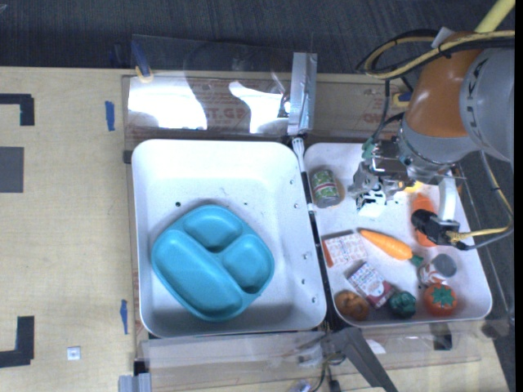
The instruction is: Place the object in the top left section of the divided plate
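Note:
A blue divided plate point(214, 260) with three sections lies in the left white bin point(163, 170). None of its sections holds anything. My gripper point(374, 193) hangs over the upper part of the right bin point(482, 288), just right of a small can with a green label point(325, 186). Below the gripper lies an orange carrot point(386, 245), clear of it. The arm's grey and orange wrist point(445, 104) covers the bin's top right corner.
The right bin also holds a printed card point(346, 251), a small packet point(368, 280), a brown round fruit point(353, 303), a dark green item point(402, 302), a red tomato point(441, 298) and a grey disc point(444, 264). A metal divider point(302, 96) stands between the bins at the back.

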Available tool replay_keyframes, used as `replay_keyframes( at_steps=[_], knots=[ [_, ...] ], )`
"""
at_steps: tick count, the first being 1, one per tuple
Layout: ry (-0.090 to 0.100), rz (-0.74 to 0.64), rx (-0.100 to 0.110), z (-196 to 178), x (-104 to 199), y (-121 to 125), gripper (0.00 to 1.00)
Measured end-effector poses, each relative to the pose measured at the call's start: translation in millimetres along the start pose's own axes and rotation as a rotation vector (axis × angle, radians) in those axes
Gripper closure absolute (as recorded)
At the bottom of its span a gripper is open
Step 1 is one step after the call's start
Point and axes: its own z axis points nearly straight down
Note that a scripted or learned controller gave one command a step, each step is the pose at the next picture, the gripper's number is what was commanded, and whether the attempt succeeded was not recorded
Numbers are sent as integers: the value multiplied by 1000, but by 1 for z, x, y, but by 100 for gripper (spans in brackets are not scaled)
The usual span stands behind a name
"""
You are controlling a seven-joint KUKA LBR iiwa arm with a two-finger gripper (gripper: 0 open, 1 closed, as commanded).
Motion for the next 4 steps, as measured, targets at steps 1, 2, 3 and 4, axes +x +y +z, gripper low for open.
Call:
replay_keyframes(
  at_steps=[1, 2, 3, 4],
  knots=[
    [0, -202, -3, -81, -62, -76, 100],
    [-1, -216, -8, -173, -99, -101, 100],
    [-2, -307, -7, -252, -135, -72, 100],
    [-3, -375, -5, -250, -161, -33, 100]
  ],
)
